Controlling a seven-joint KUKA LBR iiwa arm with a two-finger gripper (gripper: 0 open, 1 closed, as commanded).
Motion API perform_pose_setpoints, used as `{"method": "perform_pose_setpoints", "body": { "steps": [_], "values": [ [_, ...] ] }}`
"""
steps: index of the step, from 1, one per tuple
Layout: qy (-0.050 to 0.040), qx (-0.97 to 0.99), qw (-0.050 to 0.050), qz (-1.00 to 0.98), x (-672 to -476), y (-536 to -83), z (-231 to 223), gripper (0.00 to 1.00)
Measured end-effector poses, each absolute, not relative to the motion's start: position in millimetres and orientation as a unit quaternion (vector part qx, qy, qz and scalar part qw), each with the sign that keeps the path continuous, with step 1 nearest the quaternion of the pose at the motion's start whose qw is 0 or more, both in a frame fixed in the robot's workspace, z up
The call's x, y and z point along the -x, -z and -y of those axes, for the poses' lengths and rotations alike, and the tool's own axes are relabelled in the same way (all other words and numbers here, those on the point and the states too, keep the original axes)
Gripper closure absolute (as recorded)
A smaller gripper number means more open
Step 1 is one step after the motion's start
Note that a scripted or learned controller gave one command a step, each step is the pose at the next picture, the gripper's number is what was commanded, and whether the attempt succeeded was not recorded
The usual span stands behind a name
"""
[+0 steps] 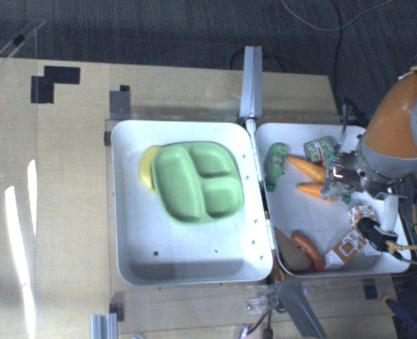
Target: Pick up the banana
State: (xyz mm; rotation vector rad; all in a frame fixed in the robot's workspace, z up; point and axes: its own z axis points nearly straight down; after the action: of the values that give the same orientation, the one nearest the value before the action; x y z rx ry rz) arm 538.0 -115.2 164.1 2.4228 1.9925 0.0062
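Judging from the near edge of the bench outward, the first hazards lie in the right bin (377,263), where a sausage-like red-brown item (308,250) rests by the near left corner and a patterned packet (351,242) lies just beside the arm's cabling. Further in, the gripper (337,182) is seen low over that bin, close above two orange carrots (305,168) and next to a green item (275,159) and a small green-and-white packet (319,147); whether it is open or closed cannot be told, since its tip is blurred and partly masked by the wrist.

The banana (147,168) is found in the left bin (187,260), well apart from the gripper, with just a yellow sliver seen at the left edge of the green divided tray (197,182) that lies over it.

Three risks can be expected. A carrot may be taken in error, as the gripper is placed among the wrong items. The divider between the bins may be struck during the crossing if the wrist is not raised. The tray may be pushed or lifted instead, because so little of the banana is exposed for a clean grasp.
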Motion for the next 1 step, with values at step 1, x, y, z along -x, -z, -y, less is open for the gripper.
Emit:
{"method": "perform_pose_setpoints", "body": {
  "steps": [1],
  "values": [
    [-0.0049, -0.748, 0.005, -0.664, -495.5, -89.8, 111.0, 1.00]
  ]
}}
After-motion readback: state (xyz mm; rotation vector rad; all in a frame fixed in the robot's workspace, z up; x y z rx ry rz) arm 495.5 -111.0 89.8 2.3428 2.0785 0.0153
